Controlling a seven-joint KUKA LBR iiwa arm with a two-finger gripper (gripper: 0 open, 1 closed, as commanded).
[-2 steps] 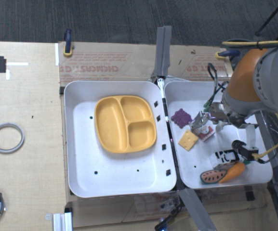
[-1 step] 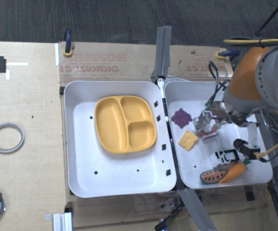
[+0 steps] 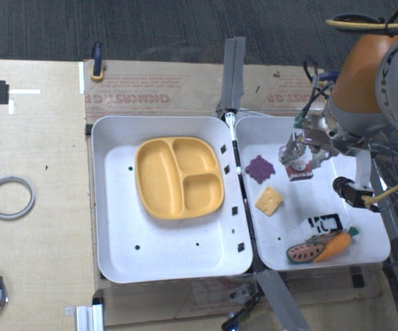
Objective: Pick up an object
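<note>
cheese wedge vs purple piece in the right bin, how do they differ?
Colour: the cheese wedge is pale yellow, the purple piece is dark purple.
Shape: the cheese wedge has straight edges and corners; the purple piece has a lumpy, uneven outline.
Place: the purple piece lies farther up the view, nearer the gripper; the cheese wedge lies below it.
Shared: both lie loose in the right bin, near its left wall.

- Bright, even overhead light, with no strong direction to it.
- The two white bins glare a little, washing out their rims.
- The yellow divided plate casts a faint, soft shadow.
- The dark floor at the top is dim and grainy.
- Focus is slightly soft; the arm blurs mildly.
</note>
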